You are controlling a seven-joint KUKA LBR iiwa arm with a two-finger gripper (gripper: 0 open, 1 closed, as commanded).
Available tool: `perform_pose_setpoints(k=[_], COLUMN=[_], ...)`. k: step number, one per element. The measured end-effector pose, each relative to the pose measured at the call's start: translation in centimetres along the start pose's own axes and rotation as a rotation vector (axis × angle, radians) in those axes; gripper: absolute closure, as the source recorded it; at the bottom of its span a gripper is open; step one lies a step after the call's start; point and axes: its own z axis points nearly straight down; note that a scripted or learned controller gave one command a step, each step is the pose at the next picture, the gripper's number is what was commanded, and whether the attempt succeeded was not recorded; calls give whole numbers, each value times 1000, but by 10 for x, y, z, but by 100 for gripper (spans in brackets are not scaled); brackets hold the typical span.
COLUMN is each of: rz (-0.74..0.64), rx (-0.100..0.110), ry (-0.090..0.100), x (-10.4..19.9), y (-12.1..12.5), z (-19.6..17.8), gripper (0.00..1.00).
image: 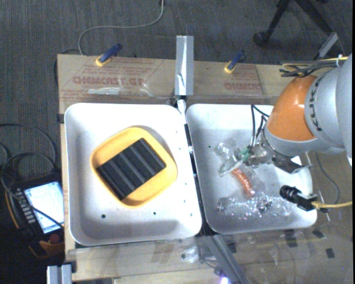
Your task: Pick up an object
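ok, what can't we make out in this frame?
- Hand: the orange band and grey arm cover it in the camera view; grip unreadable.
- Clear plastic items in the right bin: too small and glary to identify.
- Orange piece: too small to name.

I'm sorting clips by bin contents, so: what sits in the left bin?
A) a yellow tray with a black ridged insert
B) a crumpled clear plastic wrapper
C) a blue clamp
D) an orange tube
A: the yellow tray with its black ridged insert lies tilted in the left bin, while the clear wrappers lie in the right bin.
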Motion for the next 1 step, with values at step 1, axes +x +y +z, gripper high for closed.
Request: perform_pose_setpoints(k=[1], rz=[27], rx=[-14], ry=[-7], x=[18], y=[44], z=[3], gripper=[0])
